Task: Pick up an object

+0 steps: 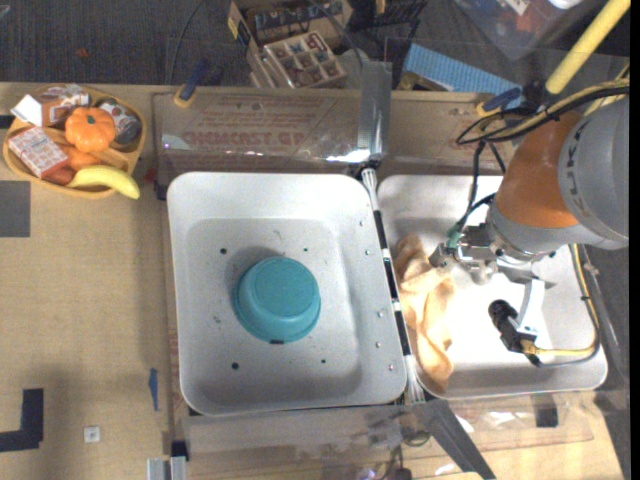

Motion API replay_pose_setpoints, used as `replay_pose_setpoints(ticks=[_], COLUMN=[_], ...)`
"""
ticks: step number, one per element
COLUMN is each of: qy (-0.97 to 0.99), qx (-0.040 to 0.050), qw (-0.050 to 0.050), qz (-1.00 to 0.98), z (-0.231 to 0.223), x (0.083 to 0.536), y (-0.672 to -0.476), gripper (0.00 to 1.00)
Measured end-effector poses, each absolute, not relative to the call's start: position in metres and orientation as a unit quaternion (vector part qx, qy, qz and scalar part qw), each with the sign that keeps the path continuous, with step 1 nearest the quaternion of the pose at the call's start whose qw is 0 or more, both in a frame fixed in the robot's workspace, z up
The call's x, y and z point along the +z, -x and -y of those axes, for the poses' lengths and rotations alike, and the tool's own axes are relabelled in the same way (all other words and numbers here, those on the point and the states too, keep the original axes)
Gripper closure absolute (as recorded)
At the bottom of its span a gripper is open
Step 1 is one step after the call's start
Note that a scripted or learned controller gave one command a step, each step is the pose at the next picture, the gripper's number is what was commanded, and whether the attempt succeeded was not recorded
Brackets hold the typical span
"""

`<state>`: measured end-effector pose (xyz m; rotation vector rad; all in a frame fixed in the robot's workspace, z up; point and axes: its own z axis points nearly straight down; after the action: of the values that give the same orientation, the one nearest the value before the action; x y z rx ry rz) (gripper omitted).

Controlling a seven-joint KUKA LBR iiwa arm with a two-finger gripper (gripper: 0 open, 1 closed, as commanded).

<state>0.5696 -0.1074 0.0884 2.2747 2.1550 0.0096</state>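
A teal bowl [278, 298] lies upside down in the middle of the left white bin [200, 218]. A crumpled tan cloth [425, 308] lies along the left wall of the right white bin [570, 373]. My gripper [468, 258] hangs over the right bin, just right of the cloth's upper part and close to it. The grey arm with its orange band [540, 183] reaches in from the right and covers the bin's upper right. I see nothing held by the gripper.
A black plug on a yellow cable [520, 333] hangs from the wrist over the right bin's floor. A basket [20, 158] with a small pumpkin [90, 128] and a banana [105, 178] sits at the bench's far left. Boxes and clutter stand behind the bins.
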Motion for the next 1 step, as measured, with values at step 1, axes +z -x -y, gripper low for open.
replay_pose_setpoints(ticks=[1], qy=[-0.661], qx=[0.0043], qw=[0.006], qz=[-0.750], z=[0.1065], x=[0.0888], y=[-0.5552], gripper=[0.00])
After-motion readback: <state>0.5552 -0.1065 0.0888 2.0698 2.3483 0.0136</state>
